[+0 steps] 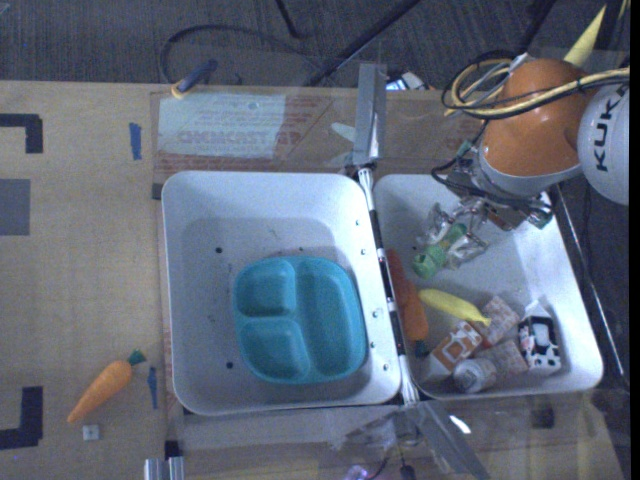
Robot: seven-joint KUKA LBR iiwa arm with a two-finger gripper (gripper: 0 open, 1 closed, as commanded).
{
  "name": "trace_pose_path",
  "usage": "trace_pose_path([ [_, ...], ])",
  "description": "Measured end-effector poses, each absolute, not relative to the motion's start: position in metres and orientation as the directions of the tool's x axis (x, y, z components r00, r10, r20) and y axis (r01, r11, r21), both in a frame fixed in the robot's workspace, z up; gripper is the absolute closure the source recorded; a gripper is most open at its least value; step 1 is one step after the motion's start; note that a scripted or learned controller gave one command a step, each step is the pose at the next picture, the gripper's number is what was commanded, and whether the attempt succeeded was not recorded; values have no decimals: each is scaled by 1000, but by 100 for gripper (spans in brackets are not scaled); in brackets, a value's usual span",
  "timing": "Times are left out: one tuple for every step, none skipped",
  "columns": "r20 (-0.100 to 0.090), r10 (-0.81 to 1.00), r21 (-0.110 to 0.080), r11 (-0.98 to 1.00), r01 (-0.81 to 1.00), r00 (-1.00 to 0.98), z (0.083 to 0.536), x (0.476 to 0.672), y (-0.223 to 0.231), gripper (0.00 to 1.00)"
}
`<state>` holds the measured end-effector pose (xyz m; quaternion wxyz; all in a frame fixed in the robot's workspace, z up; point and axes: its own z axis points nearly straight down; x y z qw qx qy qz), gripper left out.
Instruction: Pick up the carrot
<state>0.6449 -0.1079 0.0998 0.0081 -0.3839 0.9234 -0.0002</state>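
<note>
An orange carrot (pixel 408 303) lies lengthwise along the left wall of the right bin (pixel 575 278). My gripper (pixel 452 240) hangs over the upper middle of that bin, up and to the right of the carrot and apart from it. A small green object (pixel 429 262) sits right at the gripper's lower tip; I cannot tell whether it is held. A second carrot (pixel 100 389) with a green top lies outside the bins, on the bench at the lower left.
A yellow banana (pixel 452 306), a small orange carton (pixel 458 345), a bottle (pixel 474 374) and a black-and-white carton (pixel 538 343) crowd the right bin's lower part. The left bin (pixel 200 218) holds a blue divided plate (pixel 298 320).
</note>
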Motion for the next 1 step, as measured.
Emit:
trace_pose_path([
  [-5,-822,-3,569,-822,-569,87,626,-153,100],
])
